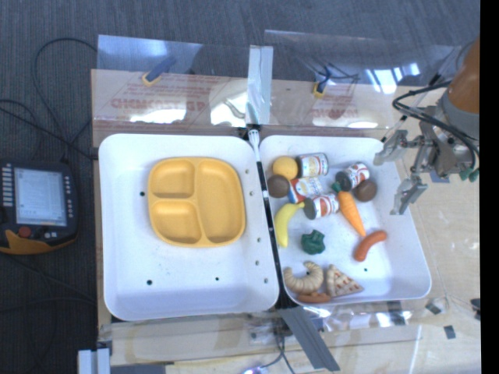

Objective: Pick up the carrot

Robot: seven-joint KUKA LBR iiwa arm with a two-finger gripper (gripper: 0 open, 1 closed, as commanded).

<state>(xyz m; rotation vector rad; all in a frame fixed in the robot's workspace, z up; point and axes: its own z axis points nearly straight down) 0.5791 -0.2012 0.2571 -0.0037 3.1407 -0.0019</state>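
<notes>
Croissant (pixel 306 279) at right bin's (pixel 405 285) front, carrot (pixel 352 213) mid-bin, gripper (pixel 399 175) spread open, grasping nothing

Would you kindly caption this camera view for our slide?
Open tool hovers at right bin's edge, apart from the orange toy carrot.

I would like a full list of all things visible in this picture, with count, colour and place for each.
bins: two, white, side by side on the bench
tray: one, yellow, three compartments, in the left bin
carrot: one, orange, right bin, middle
banana: one, yellow, right bin, left side
lemon: one, yellow, right bin, top left
sausage: one, orange-red, below the carrot
broccoli: one, green, right bin, centre
croissant: one, tan, right bin, bottom
jars: several, small, labelled, near the top
pendant: one, black, far left
tool: one, grey, at the right bin's right edge
</notes>
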